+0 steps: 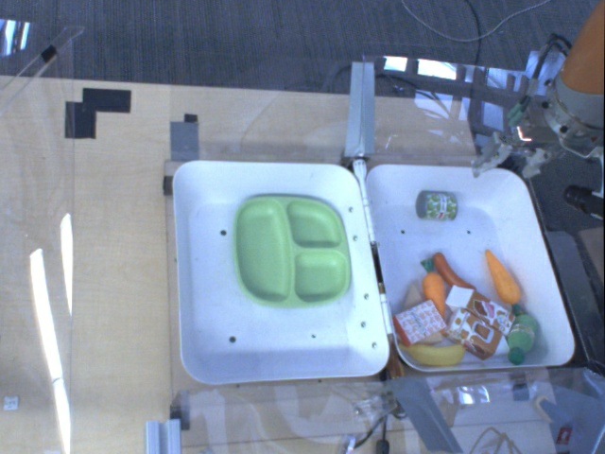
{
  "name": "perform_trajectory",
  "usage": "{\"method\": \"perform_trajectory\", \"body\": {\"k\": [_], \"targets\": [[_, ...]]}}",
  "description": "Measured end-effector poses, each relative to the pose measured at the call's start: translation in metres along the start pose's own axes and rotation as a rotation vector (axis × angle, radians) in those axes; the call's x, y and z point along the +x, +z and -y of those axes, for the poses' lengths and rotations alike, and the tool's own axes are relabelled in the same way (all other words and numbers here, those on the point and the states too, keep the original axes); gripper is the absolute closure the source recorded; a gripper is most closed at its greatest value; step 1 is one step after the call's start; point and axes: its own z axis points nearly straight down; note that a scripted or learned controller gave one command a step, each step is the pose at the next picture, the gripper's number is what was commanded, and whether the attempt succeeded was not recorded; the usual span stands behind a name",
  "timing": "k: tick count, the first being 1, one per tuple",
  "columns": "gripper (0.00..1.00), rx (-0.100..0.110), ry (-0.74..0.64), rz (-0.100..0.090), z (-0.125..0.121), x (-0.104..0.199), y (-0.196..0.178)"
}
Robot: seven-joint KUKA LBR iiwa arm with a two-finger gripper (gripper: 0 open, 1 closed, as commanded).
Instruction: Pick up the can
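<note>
A single grey metal robot arm [579, 112] enters the camera view at about the two o'clock position, close to the right edge and in the upper part of the frame. An orange band [583, 60] wraps the arm above its wrist, at the arm's upper right. Below the band, the pale grey wrist section slants down and toward nine o'clock. At the end of the wrist sits a small two-finger metal gripper [509, 157], pointing toward roughly eight o'clock. The gripper appears small and partly blurred, with thin pale parts spreading from the wrist. The rest of the arm runs out of frame toward three o'clock.
</note>
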Motion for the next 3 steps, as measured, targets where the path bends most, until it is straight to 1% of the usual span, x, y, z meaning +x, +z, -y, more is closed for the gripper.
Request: {"method": "perform_trajectory", "body": {"k": [1, 2, 3], "targets": [[0.00, -0.004, -0.007, 0.001, -0.006, 0.004, 0.117], [0.00, -0.001, -0.033, 0.000, 0.026, 0.036, 0.142], [0.00, -0.004, 0.222, -0.001, 0.105, 0.044, 0.140]]}}
